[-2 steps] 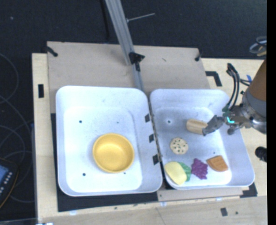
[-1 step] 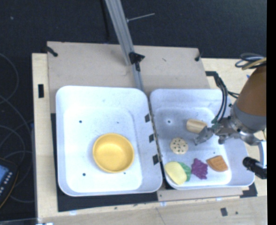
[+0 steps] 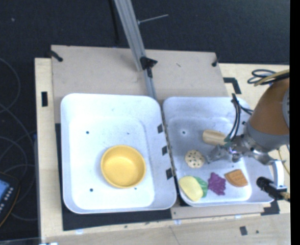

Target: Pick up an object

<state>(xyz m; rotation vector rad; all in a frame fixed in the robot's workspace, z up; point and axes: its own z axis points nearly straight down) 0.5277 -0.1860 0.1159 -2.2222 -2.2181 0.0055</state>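
Nearest us, along the front wall of the right bin [image 3: 206, 107], three small things lie in a row: a yellow-green toy [image 3: 192, 188], a purple cluster [image 3: 217, 184] just beside it, and an orange wedge [image 3: 236, 178] a little apart to the right. They sit so close together, and so tight to the bin wall, that we judge a descent here could nudge one piece into its neighbour or catch the rim instead of closing on anything. Just behind them lies a round speckled cookie [image 3: 194, 158], flat and low; a flat thing like that may slide away from a grasp. Level with it and to its right the gripper [image 3: 224, 152] hangs low inside the bin, between the cookie and a tan cylinder [image 3: 214, 137], which looks like the object nearest to hand. We cannot tell whether the gripper is open or closed, and we see nothing held in it, so the pick looks not yet made. The cylinder lies on its side, so we expect it could roll off if touched off-centre, and the wrist cables [image 3: 235, 120] hang close above it. In the left bin [image 3: 78, 111] a yellow bowl [image 3: 122, 166] sits alone, well apart from the arm; its wide rim would be a hard reach and an awkward grip. Farthest back, a slanted metal post [image 3: 132, 27] rises from the bench [image 3: 45, 137] behind the bins, clear of the arm for now.
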